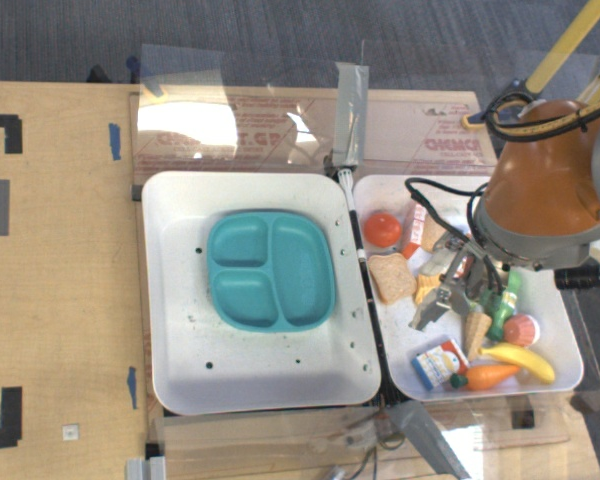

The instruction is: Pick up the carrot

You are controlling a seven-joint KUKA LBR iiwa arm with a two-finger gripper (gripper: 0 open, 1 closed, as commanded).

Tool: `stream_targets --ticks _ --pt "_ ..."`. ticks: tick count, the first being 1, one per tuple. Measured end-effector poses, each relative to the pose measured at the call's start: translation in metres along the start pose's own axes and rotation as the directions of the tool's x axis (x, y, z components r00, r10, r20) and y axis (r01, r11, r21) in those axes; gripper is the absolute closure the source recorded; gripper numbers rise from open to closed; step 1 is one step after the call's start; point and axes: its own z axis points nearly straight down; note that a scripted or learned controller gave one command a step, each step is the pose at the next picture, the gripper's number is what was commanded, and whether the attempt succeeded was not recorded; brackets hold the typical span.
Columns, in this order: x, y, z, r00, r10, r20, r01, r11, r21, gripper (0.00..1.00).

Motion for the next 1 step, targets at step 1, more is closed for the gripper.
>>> stream_targets --ticks 1 --pt "-0.0747 -0.0029 0.0888 0.998 0.066 0.006 -0.066 0.998 -0.002 0.00"
